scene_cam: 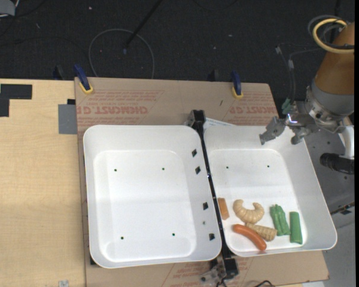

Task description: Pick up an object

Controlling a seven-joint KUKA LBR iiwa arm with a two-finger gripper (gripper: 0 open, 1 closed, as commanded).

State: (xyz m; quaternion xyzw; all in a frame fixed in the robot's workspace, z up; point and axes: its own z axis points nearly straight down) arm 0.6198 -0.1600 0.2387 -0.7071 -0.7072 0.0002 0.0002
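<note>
Several small toy foods lie in the near part of the right bin (299,172): a short orange piece (224,208), a curved tan piece (249,210), a ridged tan piece (262,230), a red-orange sausage shape (249,236), and two green pieces (280,220) (295,227). My gripper (283,135) hangs over the bin's far right corner, well behind the objects. It is open, with nothing between its fingers. The orange-banded wrist rises above it at the right edge.
The left bin (96,160) sits beside the right one, with a black divider strip (204,172) between them. Both rest on cardboard (161,100) held by two clamps (84,84) (236,86). A wooden bench top (30,190) lies to the left.
</note>
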